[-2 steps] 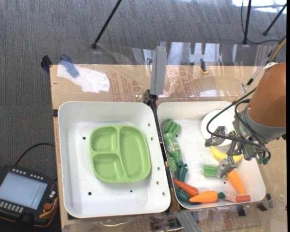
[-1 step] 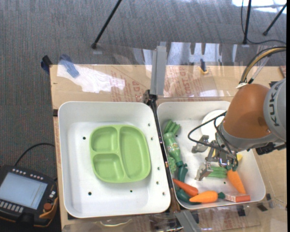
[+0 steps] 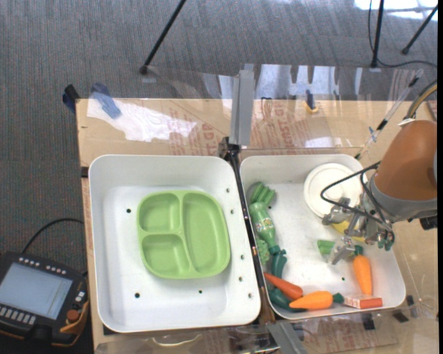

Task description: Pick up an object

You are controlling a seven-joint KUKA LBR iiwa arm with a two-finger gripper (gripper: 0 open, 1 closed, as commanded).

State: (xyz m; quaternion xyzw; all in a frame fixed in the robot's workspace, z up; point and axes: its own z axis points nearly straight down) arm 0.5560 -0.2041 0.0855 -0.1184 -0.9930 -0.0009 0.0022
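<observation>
The right bin (image 3: pixel 280 169) holds several toy foods. My gripper (image 3: pixel 362 240) hangs low over the bin's right side, open, with a grey finger (image 3: pixel 344 251) on the left and another on the right. A small yellow object (image 3: pixel 352 229) shows just under the wrist, between the fingers; whether they touch it is unclear. An orange carrot (image 3: pixel 362 274) lies just below the gripper, and a small green piece (image 3: pixel 325 247) sits to its left. A second carrot (image 3: pixel 311 299) lies at the front wall.
A white round plate (image 3: pixel 326 186) lies at the back of the right bin. Green toy vegetables (image 3: pixel 263 223) and a red-orange carrot (image 3: pixel 282 284) line its left wall. A red and white box (image 3: pixel 363 302) sits at the front right. The left bin (image 3: pixel 111 179) holds a green divided plate (image 3: pixel 183 234).
</observation>
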